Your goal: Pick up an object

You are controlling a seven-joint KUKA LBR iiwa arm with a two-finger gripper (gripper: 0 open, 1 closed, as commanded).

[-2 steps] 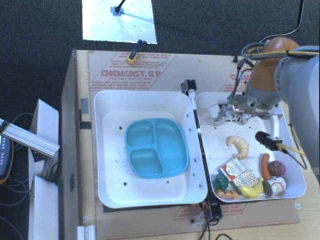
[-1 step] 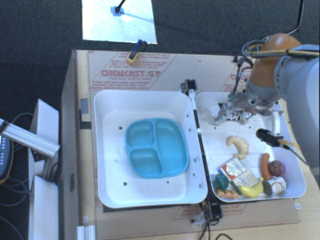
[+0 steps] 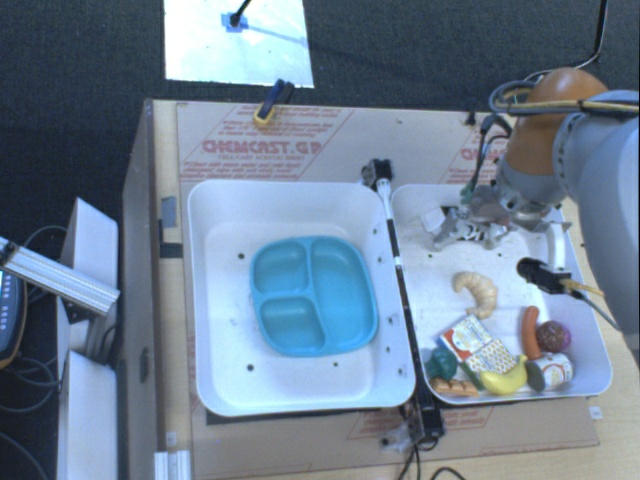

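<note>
Beige croissant [image 3: 476, 291] below the fingers [image 3: 452, 230]

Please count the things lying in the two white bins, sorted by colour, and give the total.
Blue: 1, the divided plate.
Beige: 1, the croissant.
Yellow: 1, the banana.
Red or orange: 2, the sausage and the carton.
Dark purple: 1, the round fruit.
Green: 1, a small item.
Silver: 1, the can.
Total: 8
</note>
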